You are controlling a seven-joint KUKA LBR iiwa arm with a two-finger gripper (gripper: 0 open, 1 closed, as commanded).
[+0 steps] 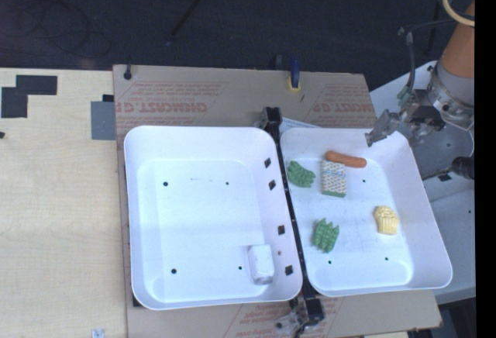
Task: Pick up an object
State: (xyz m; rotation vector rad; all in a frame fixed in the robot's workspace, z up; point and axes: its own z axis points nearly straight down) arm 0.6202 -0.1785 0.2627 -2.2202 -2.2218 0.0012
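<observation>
While gripper [385, 129] hovers at right bin [434, 251] far-right corner, finger state unreadable: nearest target, orange sausage [346, 160], lies near far edge. Descend centred, straddle short axis, avoid patterned block [334, 178] beside it.

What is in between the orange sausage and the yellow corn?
Mostly bare white bin floor lies between the sausage and the corn in the camera view; the checkered block sits just left.
</observation>
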